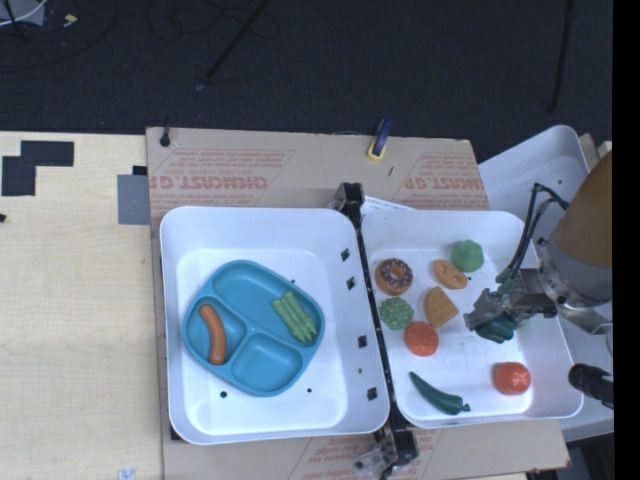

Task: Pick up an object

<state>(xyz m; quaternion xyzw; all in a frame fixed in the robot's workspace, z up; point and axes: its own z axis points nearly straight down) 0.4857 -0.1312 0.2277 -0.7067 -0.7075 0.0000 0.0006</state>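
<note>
The right bin point(540, 408) holds several toy foods: a chocolate doughnut point(393, 276), a small orange piece point(450, 274), a green round fruit point(466, 256), a green bumpy piece point(396, 313), an orange wedge point(440, 308), a red tomato point(421, 339), a red-orange fruit point(512, 378) and a dark green pepper point(437, 394). My gripper point(494, 318) hangs low over the right bin, right of the orange wedge. A dark teal object point(498, 332) lies right at its tip, partly hidden by it.
The left bin point(185, 228) bears a blue divided plate point(262, 363) with an orange sausage point(213, 333) and green beans point(295, 315). The divider wall point(365, 308) between the bins stands left of the doughnut. The arm's grey and orange body point(590, 238) overhangs the right bin's right side.
</note>
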